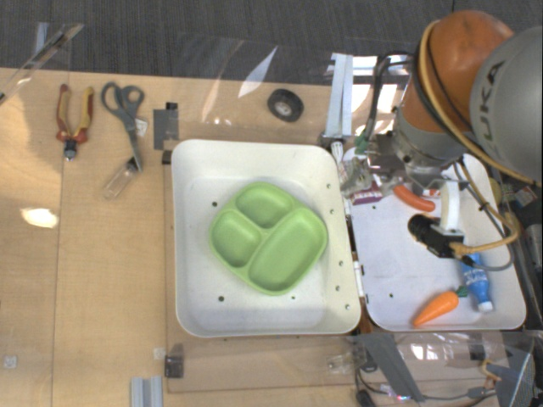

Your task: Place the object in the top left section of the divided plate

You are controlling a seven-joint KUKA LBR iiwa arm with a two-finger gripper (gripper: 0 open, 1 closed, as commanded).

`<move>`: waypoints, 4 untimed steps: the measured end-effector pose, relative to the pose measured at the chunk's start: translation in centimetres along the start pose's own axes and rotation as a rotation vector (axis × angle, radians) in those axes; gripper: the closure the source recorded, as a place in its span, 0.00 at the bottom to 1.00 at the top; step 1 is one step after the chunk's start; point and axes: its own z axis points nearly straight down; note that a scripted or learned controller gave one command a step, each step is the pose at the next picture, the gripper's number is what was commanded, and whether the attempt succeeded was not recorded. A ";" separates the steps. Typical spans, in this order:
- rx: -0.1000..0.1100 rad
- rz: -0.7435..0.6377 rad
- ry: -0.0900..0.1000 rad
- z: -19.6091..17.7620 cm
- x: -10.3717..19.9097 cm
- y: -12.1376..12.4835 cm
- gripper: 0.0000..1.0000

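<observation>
- Two shallow white bins sit side by side on the wooden bench (102, 253): left bin (191, 295), right bin (386, 265)
- One green divided plate (270, 237) lies near the middle of the left bin, turned at an angle. It has three sections: a small one at the far side, a small one at the left, and the big one at lower right
- Arm (475, 75) reaches in from the right, over the far part of the right bin
- Gripper (366, 176) hangs at the far left corner of the right bin, close to the wall shared with the left bin. We cannot tell whether it is spread or pressed together, as that spot is too cluttered
- We cannot tell which thing is the task's object. We see all the loose candidates in the right bin, well apart from the plate
- Orange-red sausage (413, 198) lies just beside the gripper, on its right
- Toy carrot (437, 306) lies near the front edge of the right bin, green top pointing right
- Blue bottle (478, 285) lies just beside the carrot's green top
- On the bench, at far left: red-handled pliers (69, 119) and scissors (125, 113)
- Black tape roll (285, 104) lies beyond the left bin's far edge
</observation>
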 end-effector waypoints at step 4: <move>0.007 0.191 0.000 11.1 15.7 0.4 0.00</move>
